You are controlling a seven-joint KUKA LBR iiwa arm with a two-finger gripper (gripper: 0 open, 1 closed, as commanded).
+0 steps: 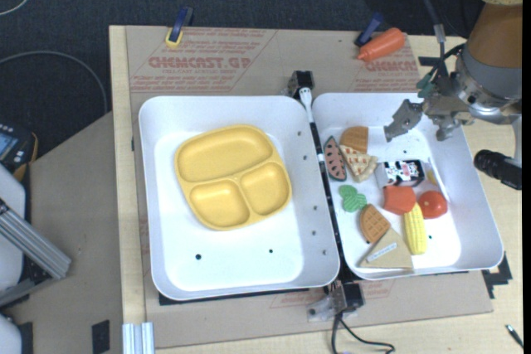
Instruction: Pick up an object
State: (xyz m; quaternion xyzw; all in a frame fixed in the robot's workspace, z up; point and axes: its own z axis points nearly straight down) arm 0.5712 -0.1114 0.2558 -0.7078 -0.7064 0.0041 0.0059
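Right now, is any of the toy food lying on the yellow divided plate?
No, the yellow plate has nothing in its compartments; the toy food is in the right bin.

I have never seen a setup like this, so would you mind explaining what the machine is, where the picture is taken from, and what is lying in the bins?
One fixed camera looks down at a slant on a bench. From the right a grey robot arm with an orange band reaches in; its two-finger gripper hangs over the right bin, with nothing visibly between its fingers. That bin holds toy food: a watermelon slice, bread pieces, a corn cob, a tomato and others. The left bin holds a yellow divided plate. An orange carrot toy lies outside on the board.
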